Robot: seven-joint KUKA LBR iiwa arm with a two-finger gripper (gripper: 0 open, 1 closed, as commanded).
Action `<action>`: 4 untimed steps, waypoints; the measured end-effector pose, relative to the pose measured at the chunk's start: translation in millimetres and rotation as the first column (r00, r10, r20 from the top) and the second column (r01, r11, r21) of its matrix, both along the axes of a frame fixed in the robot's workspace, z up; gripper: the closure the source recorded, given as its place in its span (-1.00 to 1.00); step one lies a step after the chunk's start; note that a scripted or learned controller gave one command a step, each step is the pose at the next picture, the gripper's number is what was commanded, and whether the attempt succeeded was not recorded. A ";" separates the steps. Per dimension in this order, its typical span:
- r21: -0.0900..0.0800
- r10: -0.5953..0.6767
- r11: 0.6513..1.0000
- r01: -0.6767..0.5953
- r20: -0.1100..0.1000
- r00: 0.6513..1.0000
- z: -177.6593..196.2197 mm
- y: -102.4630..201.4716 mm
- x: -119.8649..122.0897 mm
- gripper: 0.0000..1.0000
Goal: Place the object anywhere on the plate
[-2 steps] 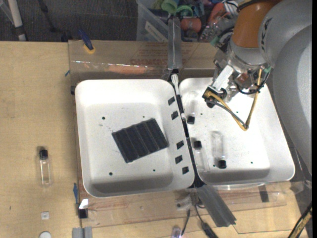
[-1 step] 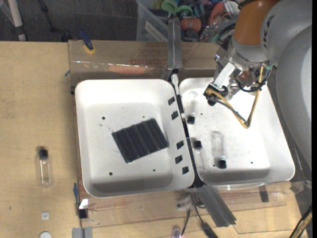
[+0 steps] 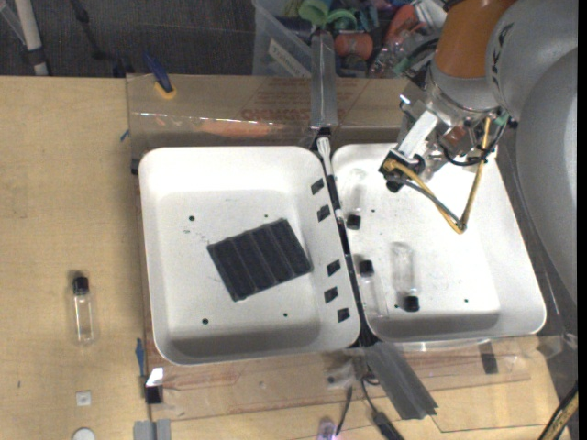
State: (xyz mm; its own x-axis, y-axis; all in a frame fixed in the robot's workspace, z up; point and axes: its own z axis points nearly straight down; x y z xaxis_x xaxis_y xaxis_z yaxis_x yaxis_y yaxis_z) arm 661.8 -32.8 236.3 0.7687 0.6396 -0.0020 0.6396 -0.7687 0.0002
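Note:
A black ribbed plate (image 3: 260, 258) lies tilted in the middle of the left bin (image 3: 174, 183). A clear vial (image 3: 402, 278) with a black cap lies in the right bin (image 3: 514, 273), near its front, cap toward the front edge. My gripper (image 3: 456, 140) hangs over the back of the right bin, well above and behind the vial and far right of the plate. I see nothing held at the gripper.
A second clear vial (image 3: 83, 308) lies on the wooden bench left of the bins. A clear tub of coloured items (image 3: 353, 16) stands behind the bins. Small black clips (image 3: 331, 268) line the ridge between the bins.

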 end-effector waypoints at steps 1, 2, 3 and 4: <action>0.002 -0.004 1.000 0.004 -0.004 1.000 -31.8 -10.2 -3.5 1.00; 0.003 -0.003 1.000 0.003 -0.003 1.000 -22.0 -9.4 -3.0 1.00; 0.003 -0.003 1.000 0.003 -0.001 1.000 -11.8 -8.8 -2.4 1.00; 0.003 -0.003 1.000 0.003 0.000 1.000 -2.5 -8.6 -2.0 1.00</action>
State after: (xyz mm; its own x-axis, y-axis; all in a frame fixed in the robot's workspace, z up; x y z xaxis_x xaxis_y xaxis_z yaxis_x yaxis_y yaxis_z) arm 659.9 -41.4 233.7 0.7704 0.6376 0.0002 0.6376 -0.7704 -0.0025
